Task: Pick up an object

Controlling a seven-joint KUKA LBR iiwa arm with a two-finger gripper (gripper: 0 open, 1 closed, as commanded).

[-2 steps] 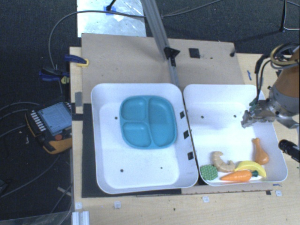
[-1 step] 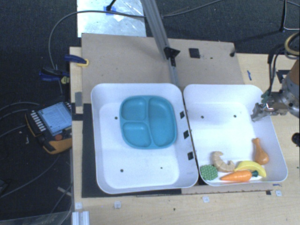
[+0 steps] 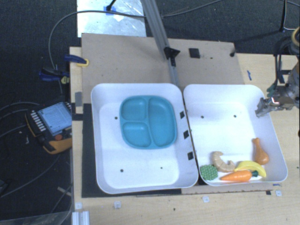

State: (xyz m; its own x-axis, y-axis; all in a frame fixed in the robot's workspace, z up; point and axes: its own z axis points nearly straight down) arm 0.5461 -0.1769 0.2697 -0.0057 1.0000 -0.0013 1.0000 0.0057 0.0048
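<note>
Two shallow white bins on a tan bench, seen from above. The left bin (image 3: pixel 108 172) holds a blue divided plate (image 3: pixel 148 122). The right bin (image 3: pixel 220 107) has toy foods crowded into its near corner: a carrot (image 3: pixel 236 176) lying with its long axis roughly left to right, tip pointing left; a banana (image 3: pixel 251 167) curved just behind it and touching it; a green round piece (image 3: pixel 209 172) at the carrot's left; a tan curved piece (image 3: pixel 221 161) behind that; and an orange drumstick (image 3: pixel 259 152), set apart, its long axis running near to far with the narrow end pointing away. The gripper (image 3: pixel 269 105) hangs over the right bin's far right rim, well apart from the foods; whether its claw is apart or together cannot be told. Dark carpet, cables and a handheld controller (image 3: pixel 50 123) surround the bench
</note>
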